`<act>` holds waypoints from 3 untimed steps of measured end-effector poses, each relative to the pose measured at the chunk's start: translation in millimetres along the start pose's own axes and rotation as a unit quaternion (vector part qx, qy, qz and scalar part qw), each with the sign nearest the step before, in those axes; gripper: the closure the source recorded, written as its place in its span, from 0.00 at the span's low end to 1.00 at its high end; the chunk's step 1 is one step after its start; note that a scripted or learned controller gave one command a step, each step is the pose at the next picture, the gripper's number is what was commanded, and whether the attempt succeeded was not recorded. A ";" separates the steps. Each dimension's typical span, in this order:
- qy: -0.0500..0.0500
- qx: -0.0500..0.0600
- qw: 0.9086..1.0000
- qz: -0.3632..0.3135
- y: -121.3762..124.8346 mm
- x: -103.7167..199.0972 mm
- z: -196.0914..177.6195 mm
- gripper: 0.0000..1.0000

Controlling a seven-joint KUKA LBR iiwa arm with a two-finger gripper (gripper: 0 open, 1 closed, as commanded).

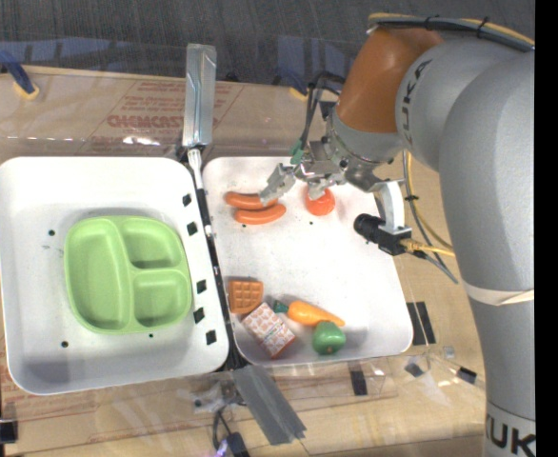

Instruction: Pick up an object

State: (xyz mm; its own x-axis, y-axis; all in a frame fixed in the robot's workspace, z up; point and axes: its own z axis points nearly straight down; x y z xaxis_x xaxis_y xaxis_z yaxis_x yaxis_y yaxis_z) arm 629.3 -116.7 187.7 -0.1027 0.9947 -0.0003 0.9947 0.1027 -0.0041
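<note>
The likeliest target is a small red and orange toy [319,202] lying at the far end of the right bin [374,284], directly under the gripper [303,177]. From this angle I cannot tell whether the gripper is released or clenched, and nothing is visibly held in it. Just beside it, to the left, lie two sausages [252,207]. At the near end sit a waffle [245,294], a small box [269,329], a carrot [312,313] and a green pepper [328,338]. A green tray [127,274] fills the left bin [31,208]. Judging by this, no object is lifted yet; the grasp and lift remain.
</note>
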 end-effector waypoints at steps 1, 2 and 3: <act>0.001 0.002 0.999 -0.034 26.6 -2.9 69.2 0.00; -0.001 -0.003 0.999 0.051 23.7 -44.5 -41.1 0.00; 0.001 0.001 1.000 -0.010 -0.2 -21.1 51.5 0.00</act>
State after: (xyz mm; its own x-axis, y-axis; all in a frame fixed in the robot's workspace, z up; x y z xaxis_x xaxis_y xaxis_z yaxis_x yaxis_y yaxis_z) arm 631.1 -137.8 136.2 -0.1232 0.9924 0.0018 0.9924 0.1232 -0.0062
